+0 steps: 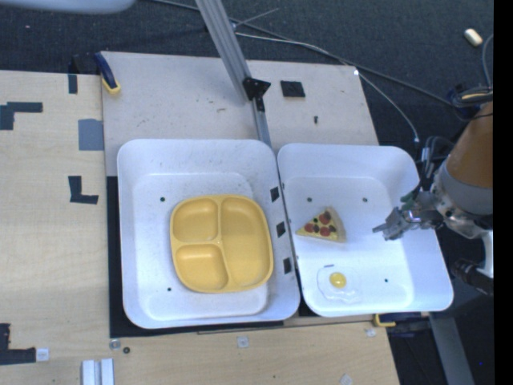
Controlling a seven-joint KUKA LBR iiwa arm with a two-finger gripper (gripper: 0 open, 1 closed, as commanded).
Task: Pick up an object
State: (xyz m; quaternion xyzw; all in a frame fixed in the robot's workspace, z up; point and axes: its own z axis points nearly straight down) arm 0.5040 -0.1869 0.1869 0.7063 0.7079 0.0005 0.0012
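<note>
yellow tray, white bins, red-spotted pizza slice

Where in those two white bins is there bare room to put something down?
Right bin: bare floor behind the pizza slice, and between it and the fried egg. Left bin: the yellow divided plate crowds the middle, leaving narrow margins.

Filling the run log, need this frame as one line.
gripper: over right bin, right side, nothing seen held | pizza slice, fried egg: right bin floor | yellow tray: left bin
</note>
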